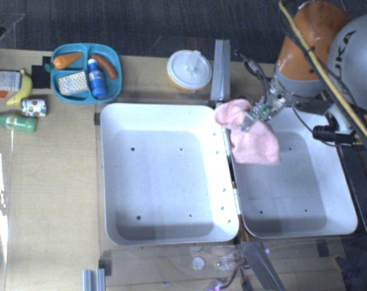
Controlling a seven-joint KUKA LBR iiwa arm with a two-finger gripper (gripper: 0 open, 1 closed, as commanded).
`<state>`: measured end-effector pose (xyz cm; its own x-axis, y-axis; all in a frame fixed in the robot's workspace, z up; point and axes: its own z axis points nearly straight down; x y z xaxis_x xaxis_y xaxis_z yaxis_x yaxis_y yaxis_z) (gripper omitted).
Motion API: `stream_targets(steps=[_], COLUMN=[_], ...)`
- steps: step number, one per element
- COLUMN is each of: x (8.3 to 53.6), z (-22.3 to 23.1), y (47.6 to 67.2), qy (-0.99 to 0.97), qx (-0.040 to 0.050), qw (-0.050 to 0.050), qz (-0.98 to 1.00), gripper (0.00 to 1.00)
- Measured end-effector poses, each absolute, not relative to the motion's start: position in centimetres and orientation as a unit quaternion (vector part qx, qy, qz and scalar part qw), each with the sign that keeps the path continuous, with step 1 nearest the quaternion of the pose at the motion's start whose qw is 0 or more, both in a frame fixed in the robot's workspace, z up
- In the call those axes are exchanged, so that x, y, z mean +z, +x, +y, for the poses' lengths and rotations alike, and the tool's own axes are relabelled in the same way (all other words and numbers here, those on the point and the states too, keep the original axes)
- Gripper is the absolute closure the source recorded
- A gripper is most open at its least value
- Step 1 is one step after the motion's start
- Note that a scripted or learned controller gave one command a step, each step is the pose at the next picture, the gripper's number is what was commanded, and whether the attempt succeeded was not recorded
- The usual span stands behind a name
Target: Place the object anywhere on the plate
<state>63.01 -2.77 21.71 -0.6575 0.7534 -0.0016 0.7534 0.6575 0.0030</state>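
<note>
- Pink cloth (251,139) is the likely task object; it is seen draped over the upper left corner of the right bin (304,223), with its upper lobe spilling across the rim toward the left bin (159,174).
- No ordinary plate is seen; the nearest candidate is judged to be the blue divided tray (113,71) on the bench beyond the left bin, already loaded with toy food (86,71).
- The gripper (256,115) is seen low at the cloth's upper edge, its tip laid against or pressed into the fabric near the bunched lobe.
- Whether the jaws are parted or closed cannot be told, and it cannot be confirmed that any fabric is pinched between them.
- For the step in hand, judged to be the grasp, a thick fold should be taken rather than a single thin layer, so that the fabric is not lost on the lift.
- The lift should be made straight up and high enough for the hanging tail to be carried clear of both bin rims before any sideways travel is begun.
- The white lidded cup (189,70) stands between the cloth and the tray, so a trailing corner could be dragged across it; a high path is advised.
- Release should be made only once most of the cloth is held over the tray.
</note>
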Motion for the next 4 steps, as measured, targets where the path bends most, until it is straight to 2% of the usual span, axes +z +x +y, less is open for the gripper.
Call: stream_targets(steps=[2,4], x=[23.8,22.4], z=[5.5,14.0], y=[57.9,52.1], qy=[0.026,-0.001], qx=[0.0011,0.0011], qw=[0.002,0.001], qz=[1.000,1.000], gripper=[1.00,1.00])
